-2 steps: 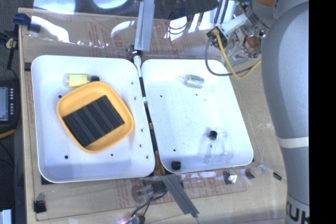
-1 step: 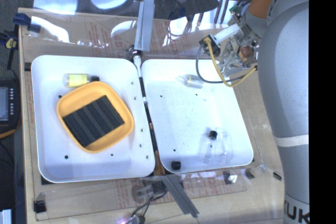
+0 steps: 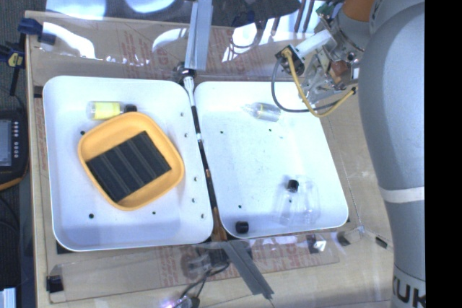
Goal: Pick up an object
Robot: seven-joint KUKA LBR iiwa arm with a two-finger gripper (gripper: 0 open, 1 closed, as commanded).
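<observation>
Camera view: the gripper point(image 3: 316, 76) hangs at the upper right of the frame, over the far edge of the right bin point(image 3: 328, 155); whether it is open or closed cannot be told. A looped cable point(image 3: 289, 101) drapes below it. The right bin contains a clear item point(image 3: 263, 111) near its top, a clear bottle with a black cap point(image 3: 298, 200) at lower right, and a small black piece point(image 3: 242, 227) at the bottom edge. The left bin point(image 3: 61, 155) contains an orange tray point(image 3: 130, 159) and, near it at upper left, a yellow item point(image 3: 106, 110).

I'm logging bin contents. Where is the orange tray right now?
The orange tray lies in the left bin of the camera view, centre-left, holding a dark ribbed insert. A small yellow object sits just above it.
</observation>
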